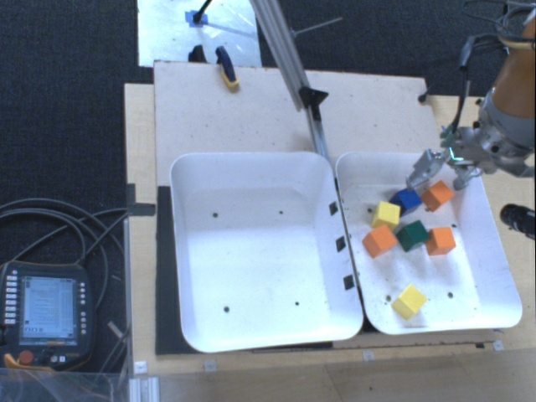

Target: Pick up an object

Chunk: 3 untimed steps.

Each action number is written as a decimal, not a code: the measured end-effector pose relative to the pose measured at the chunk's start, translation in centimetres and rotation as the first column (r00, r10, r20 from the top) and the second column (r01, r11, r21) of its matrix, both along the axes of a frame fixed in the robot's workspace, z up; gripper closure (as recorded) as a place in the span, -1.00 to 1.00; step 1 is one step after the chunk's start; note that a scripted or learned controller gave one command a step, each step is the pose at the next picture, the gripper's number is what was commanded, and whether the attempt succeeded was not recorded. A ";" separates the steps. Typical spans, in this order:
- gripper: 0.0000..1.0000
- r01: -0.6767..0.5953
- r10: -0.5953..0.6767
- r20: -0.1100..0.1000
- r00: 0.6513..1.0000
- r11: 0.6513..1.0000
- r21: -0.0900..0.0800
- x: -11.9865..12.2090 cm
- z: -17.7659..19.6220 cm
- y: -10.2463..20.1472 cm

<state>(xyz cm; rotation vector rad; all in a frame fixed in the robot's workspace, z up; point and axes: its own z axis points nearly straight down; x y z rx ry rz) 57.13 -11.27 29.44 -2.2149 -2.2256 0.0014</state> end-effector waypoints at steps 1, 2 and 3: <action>-1.00 0.001 -0.001 0.004 1.000 1.000 -0.001 0.1 0.2 0.0; -1.00 0.003 -0.003 -0.002 1.000 1.000 0.000 -0.2 -6.0 0.3; -1.00 0.002 -0.002 0.000 1.000 1.000 0.000 0.2 -10.2 0.4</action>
